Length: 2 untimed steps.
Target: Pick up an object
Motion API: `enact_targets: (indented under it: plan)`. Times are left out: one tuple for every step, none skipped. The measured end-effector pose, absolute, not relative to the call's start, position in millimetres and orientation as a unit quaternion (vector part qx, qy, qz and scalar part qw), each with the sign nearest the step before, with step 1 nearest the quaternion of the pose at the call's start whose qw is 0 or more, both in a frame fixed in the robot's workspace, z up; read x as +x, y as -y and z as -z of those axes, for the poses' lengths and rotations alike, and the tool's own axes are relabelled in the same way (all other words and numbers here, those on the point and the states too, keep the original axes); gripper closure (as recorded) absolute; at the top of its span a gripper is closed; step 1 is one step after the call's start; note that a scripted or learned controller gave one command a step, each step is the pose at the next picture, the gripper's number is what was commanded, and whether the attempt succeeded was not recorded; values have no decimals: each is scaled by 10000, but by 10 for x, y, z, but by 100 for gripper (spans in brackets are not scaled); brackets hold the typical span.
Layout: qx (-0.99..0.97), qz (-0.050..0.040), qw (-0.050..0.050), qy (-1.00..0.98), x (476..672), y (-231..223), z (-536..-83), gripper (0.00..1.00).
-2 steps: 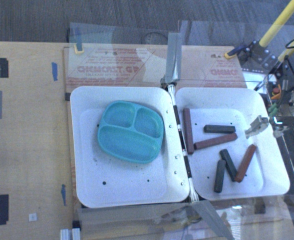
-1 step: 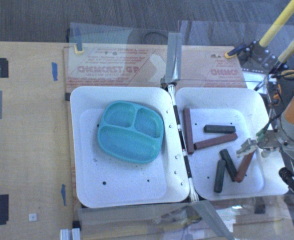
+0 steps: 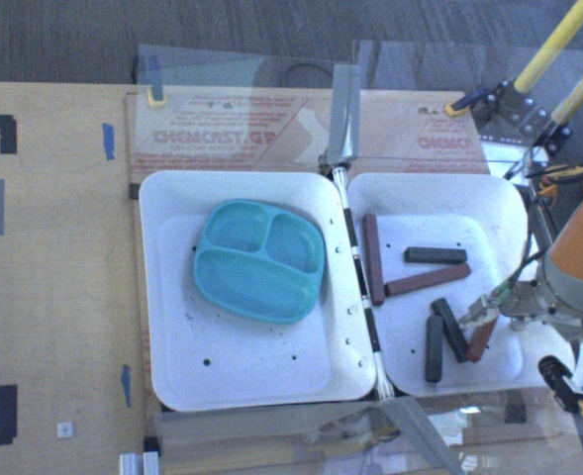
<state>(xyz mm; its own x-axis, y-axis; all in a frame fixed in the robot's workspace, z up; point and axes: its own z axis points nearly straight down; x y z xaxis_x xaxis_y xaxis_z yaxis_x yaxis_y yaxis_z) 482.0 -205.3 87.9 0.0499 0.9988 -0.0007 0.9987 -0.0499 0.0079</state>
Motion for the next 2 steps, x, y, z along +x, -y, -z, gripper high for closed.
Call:
enact_targets:
  plan:
    - [7259, -37, 49, -6878, 4823, 2071, -984, 100]
    - [7708, 2, -1, -6371, 5330, 1475, -1807, 100]
